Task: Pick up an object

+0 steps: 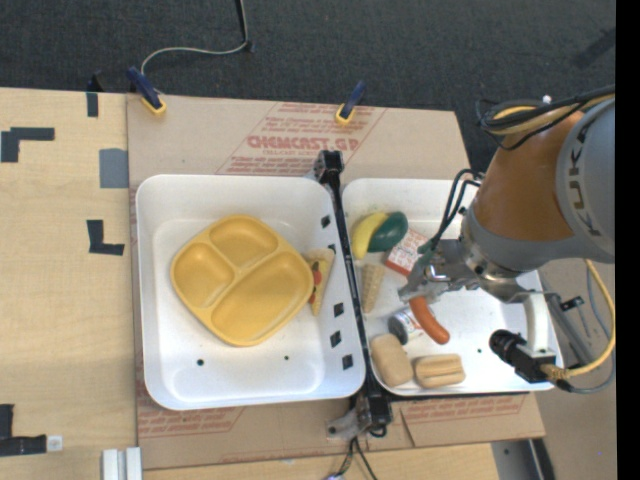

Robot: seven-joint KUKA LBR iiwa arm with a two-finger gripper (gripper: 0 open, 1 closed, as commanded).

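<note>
The orange-red sausage-shaped toy (431, 321), the object nearest the arm's tool, lies slanted on the floor of the right-hand shallow white bin (470, 378), just below the two-finger gripper (428, 280). The gripper hangs low over the middle of that bin, at the end of the grey arm with its orange band (525, 183); whether its fingers are spread or pressed together cannot be told, and nothing is visibly pinched between them. The sausage's upper end sits right beside the tool, but contact cannot be confirmed.

The same bin holds several other things. A yellow banana-shaped toy (364, 232) rests against a dark green rounded toy (391, 228) near the bin's upper left corner. A pale waffle-patterned cone (371, 284) lies below them, along the divider. A small red-and-white packet (402, 258) lies between the green toy and the gripper. A small white-and-dark can-like item (403, 326) lies just left of the sausage. Two tan bread-roll toys sit near the bottom edge: a rounded one (391, 359) to the left and a longer one (439, 370) beside it.

The left-hand shallow white bin (160, 268) contains a yellow plastic plate with three compartments (241, 279), lying tilted in the middle. A small pale piece with a red spot (320, 274) is tucked against the plate's right rim, near the divider
</note>
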